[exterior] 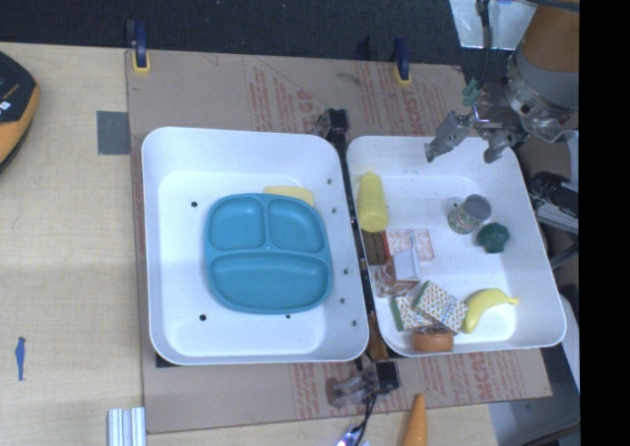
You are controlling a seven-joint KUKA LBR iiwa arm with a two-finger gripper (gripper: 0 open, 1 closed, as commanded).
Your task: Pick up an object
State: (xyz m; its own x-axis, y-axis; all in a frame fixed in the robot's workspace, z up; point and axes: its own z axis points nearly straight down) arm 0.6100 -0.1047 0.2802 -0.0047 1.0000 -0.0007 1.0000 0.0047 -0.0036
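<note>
claw [471, 146] poised over the far edge of the right bin [532, 267], fingers spread apart, clamped on nothing. grey arm [546, 40] with its orange band reaching in from the table's right edge.

well apart from the claw, toward the near edge: yellow cylinder [372, 202] against the right bin's left wall, long axis running from far to near. small can [469, 215] and dark green ball [493, 235] nearer the claw, just beside each other, mid-bin toward the right wall. packets [409, 247] in the middle; patterned pouch [438, 306], orange lump [433, 341] and yellow banana [484, 307] along the near edge, banana tip pointing right.

left bin [167, 237] bearing a blue divided plate [268, 253], with a pale yellow thing [288, 195] peeking from behind its far rim.

brown cardboard sheet [246, 90] under both bins on a light wood table [59, 267]; blue clamps [138, 40] at the far edge; dark floor beyond.
</note>
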